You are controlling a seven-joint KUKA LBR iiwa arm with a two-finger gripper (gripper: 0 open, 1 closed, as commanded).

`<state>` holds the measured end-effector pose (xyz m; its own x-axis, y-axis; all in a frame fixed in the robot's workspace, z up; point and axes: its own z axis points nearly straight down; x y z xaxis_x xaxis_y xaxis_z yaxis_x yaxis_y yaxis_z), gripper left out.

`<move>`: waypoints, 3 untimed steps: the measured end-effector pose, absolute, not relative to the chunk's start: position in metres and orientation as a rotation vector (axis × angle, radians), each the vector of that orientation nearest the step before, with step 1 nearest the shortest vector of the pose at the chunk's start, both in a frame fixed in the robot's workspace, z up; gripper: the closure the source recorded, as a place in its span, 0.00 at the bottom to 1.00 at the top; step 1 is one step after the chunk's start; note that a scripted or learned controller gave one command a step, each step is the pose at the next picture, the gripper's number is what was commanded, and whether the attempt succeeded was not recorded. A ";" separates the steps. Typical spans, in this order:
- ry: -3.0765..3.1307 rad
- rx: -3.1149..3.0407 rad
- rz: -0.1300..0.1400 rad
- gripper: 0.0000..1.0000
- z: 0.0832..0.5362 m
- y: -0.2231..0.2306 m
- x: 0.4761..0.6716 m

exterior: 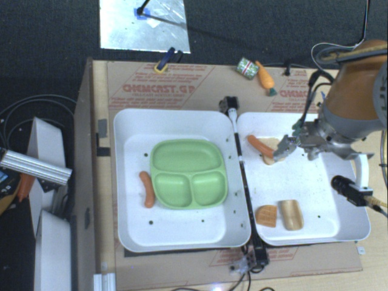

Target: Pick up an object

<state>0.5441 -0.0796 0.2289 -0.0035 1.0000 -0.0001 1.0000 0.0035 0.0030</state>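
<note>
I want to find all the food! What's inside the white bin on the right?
In the right bin lie an orange sausage, a tan piece beside it, a small bun and a bread slice. The arm covers the bin's far right corner.

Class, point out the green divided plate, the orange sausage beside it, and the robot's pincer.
Green divided plastic plate (188,157): camera view, upper compartment.
Orange sausage (147,188): camera view, its middle.
Pincer (280,153): camera view, at its fingertips.

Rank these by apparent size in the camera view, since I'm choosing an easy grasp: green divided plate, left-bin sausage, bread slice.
1. green divided plate, clearly largest.
2 and 3. sausage and bread slice: too alike to rank; the sausage is longer, the slice wider.
</note>
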 end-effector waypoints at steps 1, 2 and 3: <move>2.226 2.216 0.001 0.00 0.204 -0.081 0.585; 2.227 2.217 0.000 0.00 0.107 -0.087 0.619; 2.224 2.212 0.005 0.00 0.087 -0.093 0.650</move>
